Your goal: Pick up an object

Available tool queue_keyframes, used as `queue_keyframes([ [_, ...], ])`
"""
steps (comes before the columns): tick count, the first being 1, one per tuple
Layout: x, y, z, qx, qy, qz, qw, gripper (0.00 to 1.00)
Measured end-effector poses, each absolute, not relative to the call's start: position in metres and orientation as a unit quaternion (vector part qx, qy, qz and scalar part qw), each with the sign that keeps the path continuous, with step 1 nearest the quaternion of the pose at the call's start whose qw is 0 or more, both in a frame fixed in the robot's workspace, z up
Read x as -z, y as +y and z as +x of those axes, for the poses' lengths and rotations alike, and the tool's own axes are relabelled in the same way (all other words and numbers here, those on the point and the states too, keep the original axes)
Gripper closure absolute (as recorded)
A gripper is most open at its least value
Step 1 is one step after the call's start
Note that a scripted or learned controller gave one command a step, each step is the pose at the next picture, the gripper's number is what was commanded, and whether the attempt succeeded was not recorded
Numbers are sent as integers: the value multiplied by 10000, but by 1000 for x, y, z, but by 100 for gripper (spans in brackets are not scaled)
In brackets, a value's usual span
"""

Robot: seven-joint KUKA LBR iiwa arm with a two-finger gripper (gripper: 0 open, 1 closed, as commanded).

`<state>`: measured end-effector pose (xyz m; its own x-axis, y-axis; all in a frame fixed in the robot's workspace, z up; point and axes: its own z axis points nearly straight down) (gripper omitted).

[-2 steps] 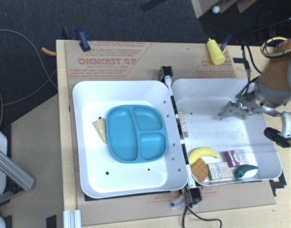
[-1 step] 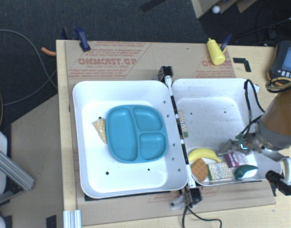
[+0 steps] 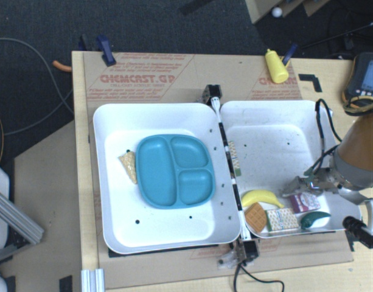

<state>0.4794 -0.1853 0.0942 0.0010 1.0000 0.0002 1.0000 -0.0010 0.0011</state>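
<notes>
A: Where are the arm's fingers point(image 3: 303, 186) right now?

B: Low over the right bin point(image 3: 268, 117), near its front right part. They sit among the cluster of small things there. Whether they are spread or closed I cannot tell; the metal ends are too small and tangled with what lies under them.

A: What lies nearest to them?

B: A small purple and white packet point(image 3: 303, 202) just in front of the fingers, close enough that I cannot say if they touch it. Further to the front right is a teal and white object point(image 3: 314, 219). To the front left lie a banana point(image 3: 260, 197), a round waffle-patterned biscuit point(image 3: 255, 218) and a flat printed box point(image 3: 283, 219), all close together along the bin's front wall.

A: And the other bin?

B: The left bin point(image 3: 113, 163) is well to the left of the fingers. It holds a blue divided plate point(image 3: 174, 170), with a tan cracker-like piece point(image 3: 129, 163) tucked at the plate's far left edge.

A: Anything on the surface point(image 3: 143, 78) itself?

B: A yellow bottle-like object point(image 3: 275, 66) at the back, behind the right bin, well apart from the fingers.
</notes>
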Motion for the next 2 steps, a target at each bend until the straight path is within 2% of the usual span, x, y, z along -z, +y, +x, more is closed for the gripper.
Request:
queue_keyframes([
  [1, -105, -128, 479, -2, 7074, 7068, -12, 100],
  [2, -185, -66, 527, -5, 7078, 7064, 0, 100],
])
